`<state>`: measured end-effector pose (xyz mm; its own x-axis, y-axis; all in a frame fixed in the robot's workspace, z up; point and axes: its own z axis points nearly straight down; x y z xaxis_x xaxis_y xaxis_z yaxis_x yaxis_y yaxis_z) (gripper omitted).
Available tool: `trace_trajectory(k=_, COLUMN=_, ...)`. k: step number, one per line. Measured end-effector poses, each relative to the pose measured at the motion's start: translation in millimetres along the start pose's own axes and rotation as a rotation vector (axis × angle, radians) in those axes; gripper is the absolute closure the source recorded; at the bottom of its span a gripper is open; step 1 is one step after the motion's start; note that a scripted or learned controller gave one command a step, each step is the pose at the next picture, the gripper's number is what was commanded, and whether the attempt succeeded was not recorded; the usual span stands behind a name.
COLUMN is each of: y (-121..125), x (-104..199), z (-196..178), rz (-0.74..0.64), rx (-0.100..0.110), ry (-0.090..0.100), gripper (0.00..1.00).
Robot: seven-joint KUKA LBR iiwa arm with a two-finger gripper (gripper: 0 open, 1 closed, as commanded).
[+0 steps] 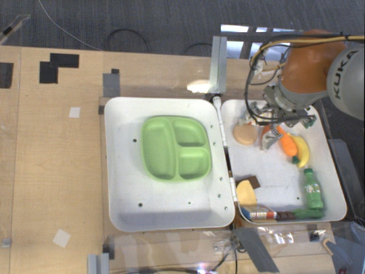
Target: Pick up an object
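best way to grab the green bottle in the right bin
Grip the green bottle across its body, from straight above. It lies flat along the right bin's right wall, cap toward the banana, so set the jaws across its width, though the wall may crowd one side.

A divided plate lies in the left bin; a bottle lies in the right bin.

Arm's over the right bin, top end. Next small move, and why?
Probably lower straight down: the end effector hovers in the right bin, between the tan round piece and the orange carrot, with nothing visibly between its fingers.
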<state>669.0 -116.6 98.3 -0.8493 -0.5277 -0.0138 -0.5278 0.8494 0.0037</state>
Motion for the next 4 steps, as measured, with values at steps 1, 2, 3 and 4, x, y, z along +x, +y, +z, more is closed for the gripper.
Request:
trace_trajectory(k=1, y=9, x=18, z=-1, rz=0.083, rx=0.023, ry=-0.019, gripper=0.0)
trace_trajectory(k=2, y=26, x=-8, z=-1, rz=0.176, rx=0.023, ry=-0.014, gripper=0.0)
trace_trajectory(k=3, y=34, x=8, z=-2, rz=0.174, rx=0.023, ry=-0.02, gripper=0.0)
trace_trajectory(k=4, y=18, x=-17, z=7, rz=0.119, rx=0.015, ry=-0.003, gripper=0.0)
